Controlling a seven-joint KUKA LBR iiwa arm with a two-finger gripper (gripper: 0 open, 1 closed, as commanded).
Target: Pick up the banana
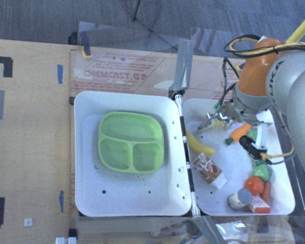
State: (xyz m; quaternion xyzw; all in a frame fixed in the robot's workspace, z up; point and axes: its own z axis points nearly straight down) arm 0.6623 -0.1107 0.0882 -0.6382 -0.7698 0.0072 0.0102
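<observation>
the banana (199, 144) is seen lying flat in the right bin (286, 204), close against that bin's left wall and about midway along it, not yet lifted. the gripper (218, 119) is held above the bin's far left part, just beyond the banana's far end, and nothing is seen between its fingers; how far they are parted cannot be told from this view. the task is judged to be at the approach stage: the reach over the right bin is made, while the descent, the closing and the lift are all left to do.

little room is left on the banana's left side, where the bin wall and the divider between the 2 bins stand. just nearer the front edge lies a small brown and white carton (209, 170), almost touching the banana's tip. more open floor is seen to the banana's right. the left bin (86, 192) carries a green divided tray (131, 142).
</observation>
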